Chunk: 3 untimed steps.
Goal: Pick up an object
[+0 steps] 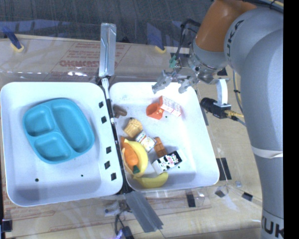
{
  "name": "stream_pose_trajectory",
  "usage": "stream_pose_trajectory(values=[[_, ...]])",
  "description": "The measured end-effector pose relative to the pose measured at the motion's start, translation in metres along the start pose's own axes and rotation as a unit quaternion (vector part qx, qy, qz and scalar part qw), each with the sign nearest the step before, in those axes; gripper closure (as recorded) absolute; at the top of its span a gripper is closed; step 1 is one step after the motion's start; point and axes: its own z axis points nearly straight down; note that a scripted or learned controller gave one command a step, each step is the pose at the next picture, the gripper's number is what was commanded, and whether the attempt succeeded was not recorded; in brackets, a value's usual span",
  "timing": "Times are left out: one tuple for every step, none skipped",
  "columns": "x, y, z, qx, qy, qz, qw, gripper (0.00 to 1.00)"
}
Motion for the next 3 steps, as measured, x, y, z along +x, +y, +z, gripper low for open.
stream_pose_trajectory(values=[[0.000, 0.015, 0.110, -0.016, -0.005, 0.032, 0.9994, 0.00], [-0.023, 0.003, 0.128, -0.008, -0.001, -0.006, 1.0000, 0.00], [-0.065, 0.009, 0.123, -0.003, -0.001, 0.039, 0.9993, 0.00]])
